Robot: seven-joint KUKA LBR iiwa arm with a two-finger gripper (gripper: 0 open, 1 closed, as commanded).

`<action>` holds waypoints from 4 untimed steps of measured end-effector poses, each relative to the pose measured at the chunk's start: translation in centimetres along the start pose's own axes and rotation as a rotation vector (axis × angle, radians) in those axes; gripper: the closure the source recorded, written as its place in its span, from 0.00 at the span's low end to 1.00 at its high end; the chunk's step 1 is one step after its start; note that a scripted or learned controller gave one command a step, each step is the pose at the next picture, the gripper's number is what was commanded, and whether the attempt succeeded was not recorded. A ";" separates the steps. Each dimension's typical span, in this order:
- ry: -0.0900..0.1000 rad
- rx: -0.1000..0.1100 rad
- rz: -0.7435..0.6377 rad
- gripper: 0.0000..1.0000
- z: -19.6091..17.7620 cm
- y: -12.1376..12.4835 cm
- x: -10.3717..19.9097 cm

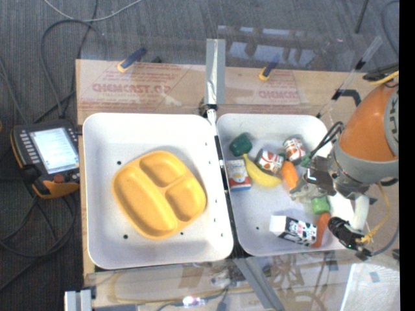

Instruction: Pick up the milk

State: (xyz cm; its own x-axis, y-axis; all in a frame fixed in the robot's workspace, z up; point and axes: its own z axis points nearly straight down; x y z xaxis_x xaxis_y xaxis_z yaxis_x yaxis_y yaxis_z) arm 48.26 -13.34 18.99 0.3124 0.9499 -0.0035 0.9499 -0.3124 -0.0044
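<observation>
The milk (292,229) is a small white carton with black cow patches, lying on its side near the front of the right bin (259,238). My gripper (314,176) hangs over the right part of that bin, above and a little right of the milk, apart from it. It sits close to an orange carrot (290,173) and a small green piece (320,205). The grey wrist and orange band (369,131) hide the bin's right wall.
In the right bin lie a banana (259,172), a red-and-blue box (238,174), a green block (240,143), two small cans (294,149) and a second carrot (322,229) touching the milk's right end. The left bin (97,193) bears a yellow divided plate (159,192).
</observation>
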 end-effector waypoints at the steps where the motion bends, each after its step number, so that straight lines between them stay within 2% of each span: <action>1: 0.000 0.000 0.000 0.00 0.0 0.0 0.0; 2: 0.002 0.001 -0.125 0.00 7.0 1.0 -3.1; 3: 0.010 0.004 -0.255 0.00 7.3 4.1 -3.4; 4: 0.020 -0.024 -0.246 0.00 9.4 2.5 -3.3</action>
State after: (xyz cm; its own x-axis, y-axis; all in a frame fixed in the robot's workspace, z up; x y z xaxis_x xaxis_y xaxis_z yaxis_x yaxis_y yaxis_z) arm 49.53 -17.22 9.55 0.0717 0.9973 0.0148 0.9972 -0.0720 0.0209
